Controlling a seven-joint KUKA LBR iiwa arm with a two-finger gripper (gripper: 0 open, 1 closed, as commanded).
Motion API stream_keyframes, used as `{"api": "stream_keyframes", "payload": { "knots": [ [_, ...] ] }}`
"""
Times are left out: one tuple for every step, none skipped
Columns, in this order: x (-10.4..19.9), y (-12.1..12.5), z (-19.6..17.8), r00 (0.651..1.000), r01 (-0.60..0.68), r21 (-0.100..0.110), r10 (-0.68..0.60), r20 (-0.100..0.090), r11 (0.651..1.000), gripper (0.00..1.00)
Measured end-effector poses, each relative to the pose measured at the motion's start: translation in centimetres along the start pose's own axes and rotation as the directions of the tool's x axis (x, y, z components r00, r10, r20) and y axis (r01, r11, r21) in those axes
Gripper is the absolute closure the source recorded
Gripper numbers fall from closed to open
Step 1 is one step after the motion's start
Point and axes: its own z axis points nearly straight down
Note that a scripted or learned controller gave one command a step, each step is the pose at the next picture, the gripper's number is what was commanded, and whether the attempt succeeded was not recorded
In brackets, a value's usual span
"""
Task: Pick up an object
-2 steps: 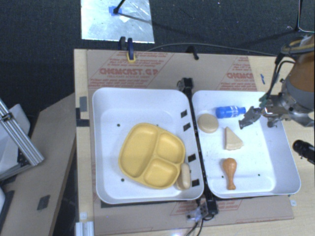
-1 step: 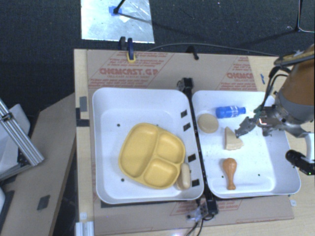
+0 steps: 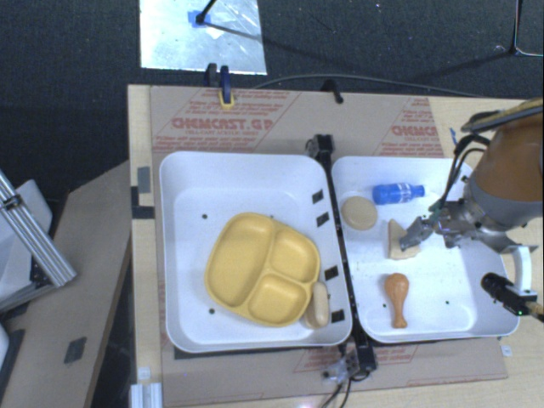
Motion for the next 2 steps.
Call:
{"api": "stream_keyframes", "payload": {
  "knots": [
    [0.8,0.0,4.5,1.000,0.001,0.000,-0.001,-0.001,1.000,0.00],
    [0.7,0.1,3.2,1.000,0.001,-0.005,-0.001,0.001,1.000,1.00]
  ]
}}
